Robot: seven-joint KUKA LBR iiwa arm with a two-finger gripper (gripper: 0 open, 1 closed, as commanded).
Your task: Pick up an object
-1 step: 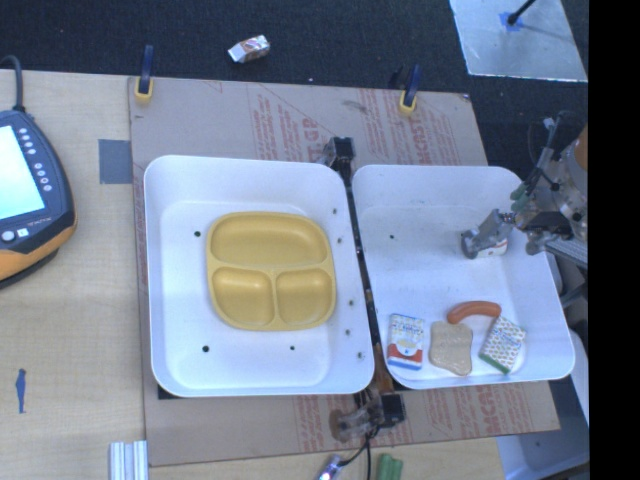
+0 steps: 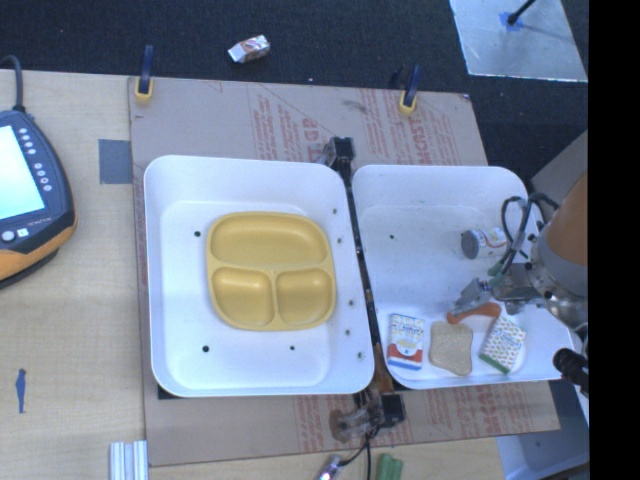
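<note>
My gripper (image 2: 483, 294) hangs low over the right bin (image 2: 430, 203), near its right side, with the arm coming in from the right edge. Just below the gripper lies an orange piece (image 2: 474, 314); I cannot tell if they touch. Along the bin's front edge lie a small blue-and-white carton (image 2: 405, 337), a tan bread slice (image 2: 451, 348) and a green-and-white packet (image 2: 503, 343). A small grey cylinder (image 2: 474, 241) rests further back, to the upper left of the gripper.
The left bin (image 2: 175, 268) holds a yellow divided plate (image 2: 270, 269). A teach pendant (image 2: 28, 193) lies at the bench's left edge. Clamps (image 2: 145, 86) pin the cardboard sheet at the back. A crumpled wrapper (image 2: 249, 49) lies on the dark floor beyond.
</note>
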